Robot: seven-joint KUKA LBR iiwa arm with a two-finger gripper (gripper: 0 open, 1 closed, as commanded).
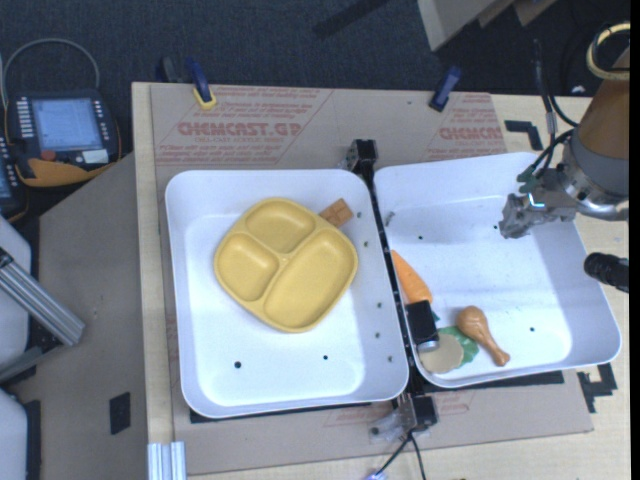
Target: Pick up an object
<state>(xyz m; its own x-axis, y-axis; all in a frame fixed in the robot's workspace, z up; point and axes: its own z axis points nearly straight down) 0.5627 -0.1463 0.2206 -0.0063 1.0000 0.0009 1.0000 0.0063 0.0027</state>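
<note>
Two shallow white bins sit side by side on a cardboard-topped bench. The left bin [200, 358] holds a yellow divided plate [285, 264], three compartments, lying flat toward the bin's far half. A small brown block [337, 211] pokes out from behind the plate's far right rim, touching or just under it (hard to say which).

The right bin [560, 298] carries its load in the near left corner. An orange carrot-shaped piece [410, 277] lies along the left wall, pointing far-near. Just nearer than that, a small black block [420, 322]. Beside it, a pale green round item [447, 352], partly under the black block. A toy chicken drumstick [482, 332], tan with a paler bone end, rests on a slant just right of the green item, its fat end touching or overlapping it.

The arm enters from the right, orange band visible at the frame edge. The gripper [518, 215] hangs over the far right part of the right bin, well apart from the cluster of items. Nothing visible between its fingers; whether they are spread or closed cannot be told at this size.

A pendant with a screen [62, 128] sits off the bench to the far left.
</note>
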